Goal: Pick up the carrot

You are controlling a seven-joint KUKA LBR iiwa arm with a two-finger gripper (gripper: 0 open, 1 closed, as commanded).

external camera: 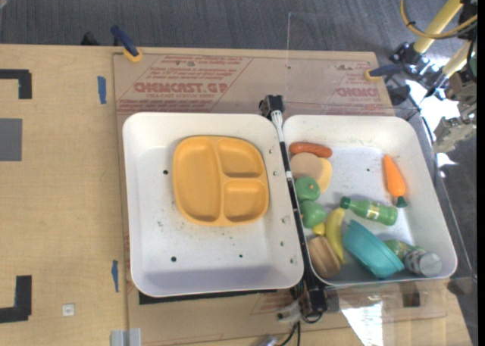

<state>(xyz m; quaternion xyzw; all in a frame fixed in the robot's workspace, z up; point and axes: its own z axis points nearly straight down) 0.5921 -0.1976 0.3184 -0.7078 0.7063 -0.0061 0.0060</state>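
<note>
The carrot (393, 176) lies in the right bin (356, 134), close to its right wall. It is orange, its pointed tip aimed at the back of the bin and its small green top at the front. It lies by itself on the white floor, with a green bottle (370, 212) just in front of it.
The right bin also holds a red sausage (311, 149), a tan slice (306, 165), a green vegetable (308, 189), a yellow banana (334, 225), a teal bowl (371, 250), a brown bun (325, 256) and a grey can (424, 263). An orange divided plate (221, 180) sits in the left bin (144, 208). Yellow cable and dark hardware (436, 42) stand past the right bin's far corner.
</note>
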